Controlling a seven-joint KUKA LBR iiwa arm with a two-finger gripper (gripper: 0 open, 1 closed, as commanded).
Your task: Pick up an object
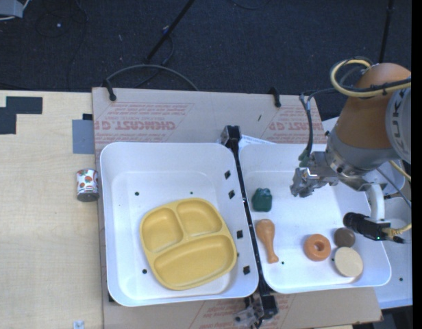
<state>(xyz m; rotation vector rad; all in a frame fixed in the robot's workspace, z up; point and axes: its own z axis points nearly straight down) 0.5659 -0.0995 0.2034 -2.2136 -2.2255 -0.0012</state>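
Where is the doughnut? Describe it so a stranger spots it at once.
Look in the right-hand bin, toward its near edge. Between the tan drumstick and a beige disc lies the doughnut: the only orange ring with a hole.

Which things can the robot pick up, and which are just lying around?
For the job: gripper, green toy, drumstick, donut, brown disc, beige disc, yellow tray.
Lying about: spotted can, cardboard.

bench (40, 252) | cardboard sheet (163, 115) | left bin (129, 157) | right bin (279, 162) | small can (87, 184)
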